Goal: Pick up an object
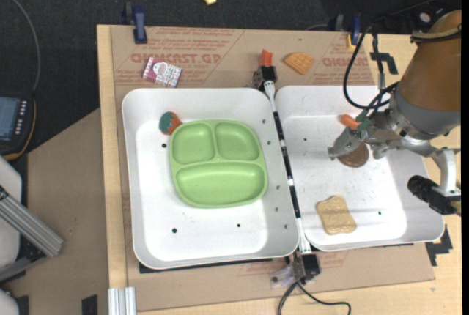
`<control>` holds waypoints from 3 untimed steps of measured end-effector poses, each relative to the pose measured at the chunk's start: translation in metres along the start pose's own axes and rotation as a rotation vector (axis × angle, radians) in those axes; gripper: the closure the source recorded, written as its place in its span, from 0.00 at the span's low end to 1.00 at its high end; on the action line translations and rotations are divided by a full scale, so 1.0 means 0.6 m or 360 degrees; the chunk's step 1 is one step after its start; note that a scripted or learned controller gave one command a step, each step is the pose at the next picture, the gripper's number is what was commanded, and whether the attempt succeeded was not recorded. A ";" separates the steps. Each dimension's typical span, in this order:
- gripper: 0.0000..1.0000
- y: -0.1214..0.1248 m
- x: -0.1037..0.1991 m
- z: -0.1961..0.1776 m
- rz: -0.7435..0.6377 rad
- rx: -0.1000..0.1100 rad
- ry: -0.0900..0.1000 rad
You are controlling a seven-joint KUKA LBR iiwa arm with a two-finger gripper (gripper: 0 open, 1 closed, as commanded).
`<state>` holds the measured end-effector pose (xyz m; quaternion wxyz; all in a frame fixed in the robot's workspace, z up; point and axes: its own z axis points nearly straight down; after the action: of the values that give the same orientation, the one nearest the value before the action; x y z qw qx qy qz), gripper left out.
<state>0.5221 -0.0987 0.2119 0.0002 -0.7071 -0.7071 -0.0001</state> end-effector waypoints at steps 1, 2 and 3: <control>0.00 0.095 -0.085 0.069 0.0004 -0.0009 -0.0006; 0.00 0.079 -0.089 0.215 0.0001 -0.0008 -0.0006; 0.00 0.136 -0.138 0.206 0.0000 -0.0016 -0.0007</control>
<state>0.6035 -0.1813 0.0881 -0.0047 -0.7071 -0.7071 -0.0021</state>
